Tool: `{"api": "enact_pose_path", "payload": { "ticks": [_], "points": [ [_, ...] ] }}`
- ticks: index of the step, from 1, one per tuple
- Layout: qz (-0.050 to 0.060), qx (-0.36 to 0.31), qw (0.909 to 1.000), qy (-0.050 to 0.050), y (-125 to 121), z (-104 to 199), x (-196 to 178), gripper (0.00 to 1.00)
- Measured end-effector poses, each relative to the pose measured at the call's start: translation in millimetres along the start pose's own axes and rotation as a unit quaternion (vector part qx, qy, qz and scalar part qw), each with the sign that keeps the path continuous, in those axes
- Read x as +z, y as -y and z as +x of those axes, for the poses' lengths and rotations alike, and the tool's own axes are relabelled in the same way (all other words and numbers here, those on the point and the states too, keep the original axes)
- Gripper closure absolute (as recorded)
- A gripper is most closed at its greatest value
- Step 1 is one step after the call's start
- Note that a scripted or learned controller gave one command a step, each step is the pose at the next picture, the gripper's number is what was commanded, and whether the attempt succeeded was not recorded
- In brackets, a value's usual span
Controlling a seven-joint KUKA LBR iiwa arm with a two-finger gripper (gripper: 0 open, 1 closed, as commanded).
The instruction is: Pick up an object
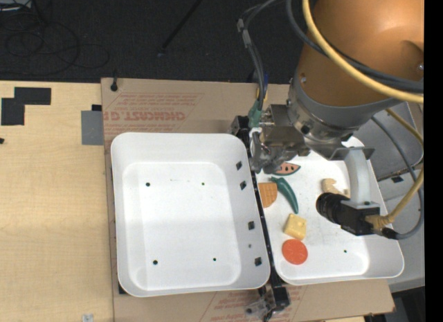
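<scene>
I see the gripper low in the right bin, near the watermelon slice and green pepper; I cannot tell its grip. It may nudge them aside.

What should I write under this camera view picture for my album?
Robot arm reaching over the right bin of toy food, beside the left bin.

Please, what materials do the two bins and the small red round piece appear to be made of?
The bins, left and right, look like thin moulded plastic: white, smooth, slightly glossy, with rounded corners and a rolled rim. The red disc seems plastic or rubber, probably toy food: uniform colour, matte, no grain. Its exact material cannot be told from this view.
</scene>
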State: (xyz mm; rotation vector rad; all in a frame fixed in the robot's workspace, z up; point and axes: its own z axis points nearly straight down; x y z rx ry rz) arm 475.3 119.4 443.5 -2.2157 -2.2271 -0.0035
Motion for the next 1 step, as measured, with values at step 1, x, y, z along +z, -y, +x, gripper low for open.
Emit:
{"api": "enact_pose_path", "payload": {
  "ticks": [1],
  "points": [
    [0.004, -0.001, 1.0, 0.002, -0.6, -0.6, -6.4, 1.0]
  ]
}}
